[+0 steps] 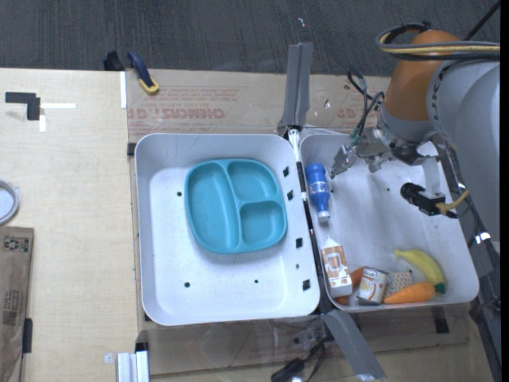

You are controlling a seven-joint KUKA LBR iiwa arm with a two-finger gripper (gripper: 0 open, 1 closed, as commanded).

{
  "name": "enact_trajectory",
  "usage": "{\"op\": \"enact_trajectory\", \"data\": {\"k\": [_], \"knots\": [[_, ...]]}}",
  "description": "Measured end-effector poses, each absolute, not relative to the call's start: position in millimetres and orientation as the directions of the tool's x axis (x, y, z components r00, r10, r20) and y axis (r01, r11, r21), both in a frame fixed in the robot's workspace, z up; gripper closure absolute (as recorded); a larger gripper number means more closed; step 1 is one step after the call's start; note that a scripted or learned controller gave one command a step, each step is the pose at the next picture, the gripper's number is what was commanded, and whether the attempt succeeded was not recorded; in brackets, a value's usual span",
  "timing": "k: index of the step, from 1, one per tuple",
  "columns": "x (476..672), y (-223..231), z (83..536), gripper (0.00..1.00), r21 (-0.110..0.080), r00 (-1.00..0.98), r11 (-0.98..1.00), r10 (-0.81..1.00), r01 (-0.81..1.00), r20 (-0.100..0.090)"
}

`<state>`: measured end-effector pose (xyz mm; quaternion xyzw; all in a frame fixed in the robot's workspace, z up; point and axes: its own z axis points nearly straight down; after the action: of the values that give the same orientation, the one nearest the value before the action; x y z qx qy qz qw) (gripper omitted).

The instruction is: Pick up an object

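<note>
My gripper hangs over the back left part of the right bin, just right of a blue bottle that lies along the bin's left wall. I see nothing held in it. At the bin's front lie a small brown and white carton, a can, a banana and a carrot.
The left bin holds a teal divided plate. A grey post stands behind the seam between the bins. The arm's orange band and grey body fill the back right. A black cable fitting hangs over the right bin.
</note>
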<state>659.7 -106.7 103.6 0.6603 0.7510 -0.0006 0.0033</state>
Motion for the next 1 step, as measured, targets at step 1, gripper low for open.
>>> {"op": "enact_trajectory", "data": {"k": [1], "knots": [[659.7,-106.7,103.6,0.00,0.004,-0.128,0.128,0.992,0.992,-0.006]]}}
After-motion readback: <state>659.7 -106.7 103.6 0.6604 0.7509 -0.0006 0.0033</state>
